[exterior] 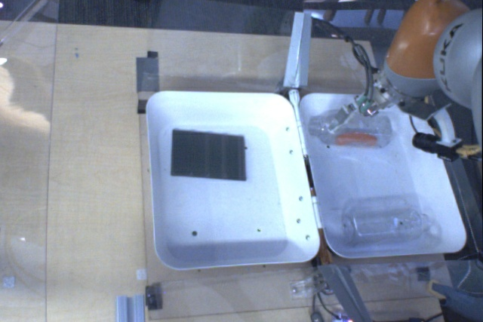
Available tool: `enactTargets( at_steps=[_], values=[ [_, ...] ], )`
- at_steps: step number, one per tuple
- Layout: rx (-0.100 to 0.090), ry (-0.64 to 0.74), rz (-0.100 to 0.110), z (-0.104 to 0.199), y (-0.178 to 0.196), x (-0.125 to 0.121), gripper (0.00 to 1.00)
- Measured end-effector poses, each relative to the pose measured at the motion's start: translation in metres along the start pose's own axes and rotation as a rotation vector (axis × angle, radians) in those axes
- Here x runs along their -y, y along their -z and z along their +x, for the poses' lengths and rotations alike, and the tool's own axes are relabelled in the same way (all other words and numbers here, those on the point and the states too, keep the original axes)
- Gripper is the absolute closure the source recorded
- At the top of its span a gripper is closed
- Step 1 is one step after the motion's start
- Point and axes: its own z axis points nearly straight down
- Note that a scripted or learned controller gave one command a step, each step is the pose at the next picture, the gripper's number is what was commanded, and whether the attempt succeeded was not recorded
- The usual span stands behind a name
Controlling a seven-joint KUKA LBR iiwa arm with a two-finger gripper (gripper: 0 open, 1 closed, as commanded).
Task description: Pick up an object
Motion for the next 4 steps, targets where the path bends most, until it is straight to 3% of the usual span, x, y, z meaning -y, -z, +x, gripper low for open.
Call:
enactTargets(
  at_steps=[4],
  values=[
    [0.003, 0.077, -0.006, 0.0009, -0.0002, 0.0011, 0.00]
  ],
)
